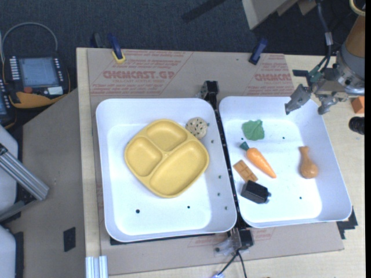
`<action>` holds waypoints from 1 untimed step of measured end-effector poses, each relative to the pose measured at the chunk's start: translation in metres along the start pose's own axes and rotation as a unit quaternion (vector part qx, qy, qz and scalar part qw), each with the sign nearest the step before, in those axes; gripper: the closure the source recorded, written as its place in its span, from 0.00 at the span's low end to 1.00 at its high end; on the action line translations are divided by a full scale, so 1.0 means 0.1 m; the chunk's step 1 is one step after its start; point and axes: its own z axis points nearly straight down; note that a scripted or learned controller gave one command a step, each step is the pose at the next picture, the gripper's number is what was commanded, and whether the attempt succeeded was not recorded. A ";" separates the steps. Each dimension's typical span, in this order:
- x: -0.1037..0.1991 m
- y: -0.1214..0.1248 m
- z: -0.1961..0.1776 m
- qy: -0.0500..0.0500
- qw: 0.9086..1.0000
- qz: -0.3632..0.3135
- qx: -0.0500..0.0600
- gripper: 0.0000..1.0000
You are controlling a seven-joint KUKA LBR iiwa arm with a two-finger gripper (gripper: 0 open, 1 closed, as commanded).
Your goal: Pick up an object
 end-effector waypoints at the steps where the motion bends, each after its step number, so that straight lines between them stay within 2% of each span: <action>1: 0.01 0.02 -0.08 -0.001 1.000 -0.002 -0.006 0.00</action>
